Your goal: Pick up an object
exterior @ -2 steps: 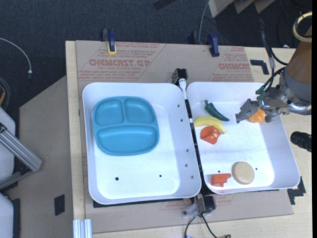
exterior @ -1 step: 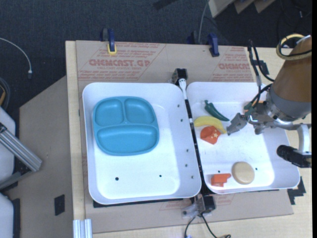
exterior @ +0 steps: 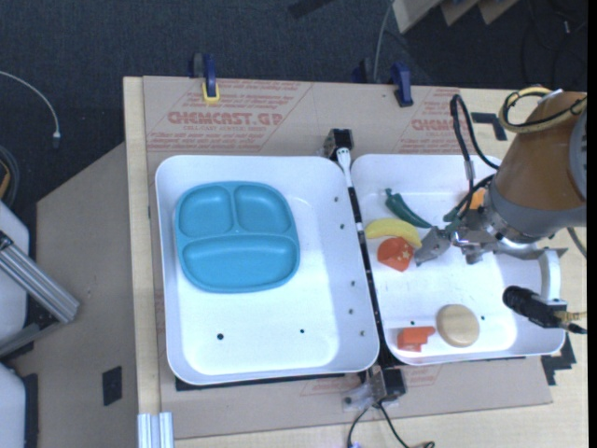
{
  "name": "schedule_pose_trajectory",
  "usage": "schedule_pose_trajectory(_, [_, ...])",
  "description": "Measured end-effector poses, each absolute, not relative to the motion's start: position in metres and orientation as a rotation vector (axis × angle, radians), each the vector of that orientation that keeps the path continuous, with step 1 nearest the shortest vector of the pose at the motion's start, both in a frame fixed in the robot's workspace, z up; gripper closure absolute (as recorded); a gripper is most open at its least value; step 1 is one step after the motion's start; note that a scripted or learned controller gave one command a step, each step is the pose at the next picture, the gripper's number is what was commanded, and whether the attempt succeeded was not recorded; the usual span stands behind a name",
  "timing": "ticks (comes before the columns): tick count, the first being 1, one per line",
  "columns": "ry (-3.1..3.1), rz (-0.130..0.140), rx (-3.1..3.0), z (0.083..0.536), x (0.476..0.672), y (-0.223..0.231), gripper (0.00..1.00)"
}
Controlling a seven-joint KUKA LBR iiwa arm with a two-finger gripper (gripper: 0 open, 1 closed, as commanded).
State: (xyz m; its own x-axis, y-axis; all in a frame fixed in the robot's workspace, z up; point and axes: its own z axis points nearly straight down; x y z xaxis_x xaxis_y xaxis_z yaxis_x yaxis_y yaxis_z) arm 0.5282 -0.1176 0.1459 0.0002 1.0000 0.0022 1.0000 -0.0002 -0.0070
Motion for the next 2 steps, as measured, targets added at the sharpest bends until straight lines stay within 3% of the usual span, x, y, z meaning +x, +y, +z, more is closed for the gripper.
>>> schedule_pose_trajectory(1, [-2.216, 0.006, -2.216, 0.089, 0.523, -0.107, 0.00])
schedule_pose_trajectory(2, [-2.221, -0.001, -2.224, 0.103, 0.525, -0.108, 1.00])
